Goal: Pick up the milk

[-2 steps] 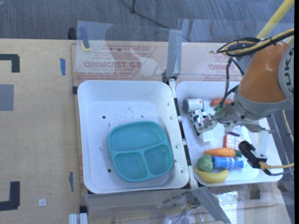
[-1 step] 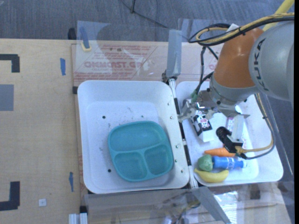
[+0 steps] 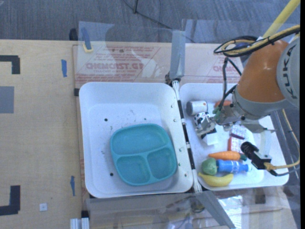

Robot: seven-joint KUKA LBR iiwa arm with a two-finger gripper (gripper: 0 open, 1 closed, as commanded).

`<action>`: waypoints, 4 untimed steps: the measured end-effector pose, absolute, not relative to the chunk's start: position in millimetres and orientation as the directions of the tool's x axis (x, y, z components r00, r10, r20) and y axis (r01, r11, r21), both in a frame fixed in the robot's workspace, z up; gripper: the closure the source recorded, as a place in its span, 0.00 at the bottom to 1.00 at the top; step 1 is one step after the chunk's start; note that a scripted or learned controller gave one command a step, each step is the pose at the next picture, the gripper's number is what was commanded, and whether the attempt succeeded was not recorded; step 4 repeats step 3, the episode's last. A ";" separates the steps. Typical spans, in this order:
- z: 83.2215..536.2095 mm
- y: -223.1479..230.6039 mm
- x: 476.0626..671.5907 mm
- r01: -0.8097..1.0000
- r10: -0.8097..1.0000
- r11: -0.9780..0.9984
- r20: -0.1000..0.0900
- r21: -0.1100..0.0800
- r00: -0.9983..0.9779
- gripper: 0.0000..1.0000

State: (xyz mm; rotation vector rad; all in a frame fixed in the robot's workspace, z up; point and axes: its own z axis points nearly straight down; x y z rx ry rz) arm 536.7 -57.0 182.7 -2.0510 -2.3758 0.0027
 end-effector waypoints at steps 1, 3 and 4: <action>95.3 -110.4 624.7 0.988 0.988 0.155 0.000 0.001 -0.155 0.00; 183.6 -76.2 650.0 0.996 0.996 0.095 -0.001 -0.001 -0.095 1.00; 183.6 -76.2 650.0 0.996 0.996 0.095 -0.001 -0.001 -0.095 1.00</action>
